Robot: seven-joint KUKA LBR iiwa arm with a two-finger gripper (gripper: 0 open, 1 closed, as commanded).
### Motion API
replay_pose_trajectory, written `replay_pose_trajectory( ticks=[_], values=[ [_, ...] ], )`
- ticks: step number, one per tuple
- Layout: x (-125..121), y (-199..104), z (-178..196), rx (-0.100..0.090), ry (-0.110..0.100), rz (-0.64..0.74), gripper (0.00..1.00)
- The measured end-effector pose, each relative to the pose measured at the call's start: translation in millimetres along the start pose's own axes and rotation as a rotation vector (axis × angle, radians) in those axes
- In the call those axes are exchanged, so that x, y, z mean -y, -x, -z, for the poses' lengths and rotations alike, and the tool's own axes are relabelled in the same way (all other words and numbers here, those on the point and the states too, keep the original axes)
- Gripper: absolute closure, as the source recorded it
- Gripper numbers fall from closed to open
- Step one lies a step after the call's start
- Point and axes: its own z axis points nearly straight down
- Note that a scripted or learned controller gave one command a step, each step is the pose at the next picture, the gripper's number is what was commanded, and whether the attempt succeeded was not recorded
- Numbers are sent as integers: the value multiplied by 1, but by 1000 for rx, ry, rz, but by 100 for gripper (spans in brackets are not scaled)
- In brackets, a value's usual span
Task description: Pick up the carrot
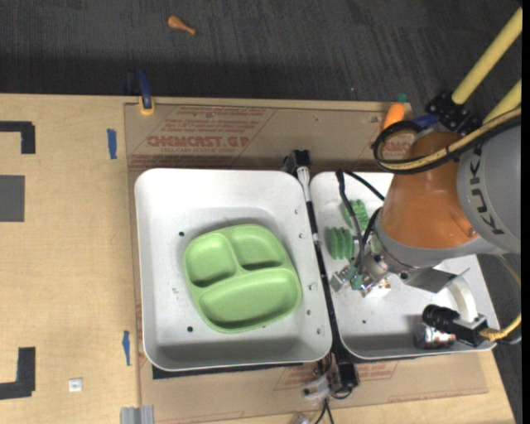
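Probable carrot (180,25): small, orange and tapered, lying on the dark floor (273,45) beyond the far edge of the bench (66,248), nearer its far left corner than its far right one. Well apart from both bins and from the arm. Too small to be sure of; named as the carrot on shape and colour alone.

Inside the right bin (397,344), near its left wall: two ribbed green pieces (340,242), identity unclear, just beside the tool.

Gripper (361,278) down low over the right bin's left half, close to the wall shared with the left bin (157,248). Cannot tell how far open, nor whether anything is in its hold; too cluttered and partly covered by the orange-banded wrist (422,199). Nothing orange to be seen at the tool itself.

Left bin carrying a green divided plate (242,277), set toward its middle, untouched by the arm.

Judged progress: pick not done. No carrot visibly lifted or clamped. Arm working in the right bin while the one carrot-shaped item sits off the bench altogether, likely out of easy reach. Also possible: a carrot hidden beneath the wrist. Remaining in either case: locate, close on it, raise it.
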Motion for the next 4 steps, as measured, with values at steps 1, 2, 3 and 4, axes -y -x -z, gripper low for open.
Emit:
replay_pose_trajectory(
  ticks=[1,2,3,4],
  values=[
    [-24,-46,0,1,0,238,100],
    [12,24,83,4,3,345,100],
    [-3,-7,30,0,0,191,100],
    [-17,-33,0,0,-1,508,100]
  ],
)
